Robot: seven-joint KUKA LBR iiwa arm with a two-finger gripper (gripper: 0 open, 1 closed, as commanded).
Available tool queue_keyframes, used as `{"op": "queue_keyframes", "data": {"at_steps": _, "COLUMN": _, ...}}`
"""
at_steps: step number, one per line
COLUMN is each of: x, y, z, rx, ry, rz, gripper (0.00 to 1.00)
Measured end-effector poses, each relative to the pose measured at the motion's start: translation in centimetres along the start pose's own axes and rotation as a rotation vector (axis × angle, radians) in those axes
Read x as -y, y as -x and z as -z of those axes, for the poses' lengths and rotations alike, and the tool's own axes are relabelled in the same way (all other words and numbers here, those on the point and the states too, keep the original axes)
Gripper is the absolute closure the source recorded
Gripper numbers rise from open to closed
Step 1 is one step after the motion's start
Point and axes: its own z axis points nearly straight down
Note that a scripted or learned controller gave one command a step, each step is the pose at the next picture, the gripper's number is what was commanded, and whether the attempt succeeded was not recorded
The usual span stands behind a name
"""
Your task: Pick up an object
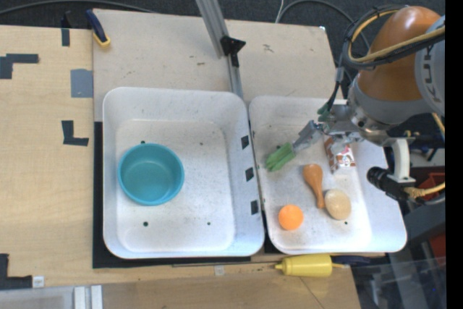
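The right bin (383,228) holds several small items. A green object (279,156) lies near its left wall. An orange ball (290,217) sits toward the front. A brown drumstick-shaped piece (314,182) lies beside a beige egg-shaped piece (338,204). A red and white packet (340,155) stands under the wrist. My gripper (312,132) hangs low over the bin's upper middle, just up and right of the green object and left of the packet. I see nothing held in it.
The left bin (116,112) holds a blue bowl (150,174). A yellow bottle (307,265) lies on the bench in front of the right bin. A slanted metal pole (210,0) ends at the bins' shared back edge. A blue and yellow clamp (98,27) sits far left.
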Motion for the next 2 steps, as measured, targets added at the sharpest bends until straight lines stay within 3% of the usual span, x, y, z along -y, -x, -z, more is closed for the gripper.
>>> {"op": "queue_keyframes", "data": {"at_steps": 1, "x": 0.0, "y": 0.0, "z": 0.0, "rx": 0.0, "ry": 0.0, "rz": 0.0, "gripper": 0.0}}
{"op": "queue_keyframes", "data": {"at_steps": 2, "x": -0.1, "y": 0.2, "z": -6.4, "rx": 0.0, "ry": -0.006, "rz": -0.001, "gripper": 0.0}}
